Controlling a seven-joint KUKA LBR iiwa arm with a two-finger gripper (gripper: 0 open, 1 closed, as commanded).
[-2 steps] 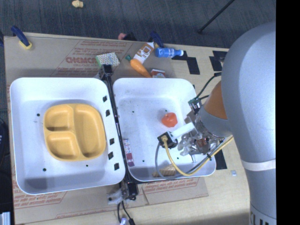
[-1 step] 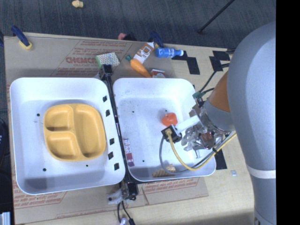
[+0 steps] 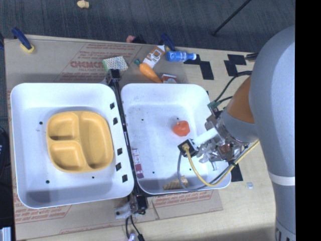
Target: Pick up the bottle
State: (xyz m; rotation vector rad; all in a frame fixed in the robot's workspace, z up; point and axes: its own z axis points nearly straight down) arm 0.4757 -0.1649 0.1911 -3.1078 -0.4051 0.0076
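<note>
Grey arm enters from the right, over the right bin. Left bin holds a yellow divided tray. The end effector hangs low above the right bin's right edge; whether it is open or closed cannot be told, nor whether it holds anything. An orange-red object lies mid-bin. The blue bottle lies on the desk behind the right bin, outside both bins.
</note>
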